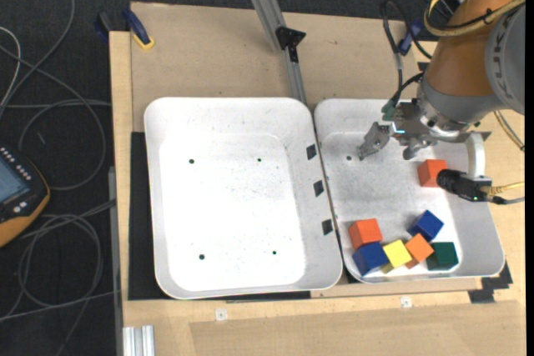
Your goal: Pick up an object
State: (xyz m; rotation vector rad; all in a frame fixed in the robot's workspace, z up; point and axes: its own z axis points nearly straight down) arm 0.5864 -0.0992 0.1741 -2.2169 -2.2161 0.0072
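My gripper (392, 147) hangs over the upper part of the right bin (350, 121), open, its two fingers spread wide with nothing between them. An orange block (431, 172) lies just below and right of the right finger (415, 148), apart from it. Several more blocks cluster at the bin's front: an orange one (364, 231), a blue one (370, 258), a yellow one (398, 253), a small orange one (420, 247), a second blue one (429, 224) and a green one (445, 255).
The left bin (167, 129) sits beside the right one, with a row of black clips (318, 188) along the shared wall. A slanted metal pole (267, 4) rises behind the bins. Cables hang near the wrist.
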